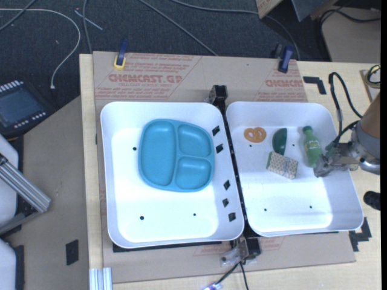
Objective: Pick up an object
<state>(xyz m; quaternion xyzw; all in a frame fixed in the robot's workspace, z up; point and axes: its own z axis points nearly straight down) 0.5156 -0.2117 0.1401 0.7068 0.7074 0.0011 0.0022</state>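
On the surface, the right bin holds a green bottle; the gripper should centre over it; finger state cannot be told.

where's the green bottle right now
The green bottle lies in the right bin, near its right wall, just right of the dark green object and left of the end effector.

Red lettering reading "CHEMCAST GP" is printed on the brown board lying behind the left bin. The same red lettering is repeated behind the right bin, where only part of it can be read.
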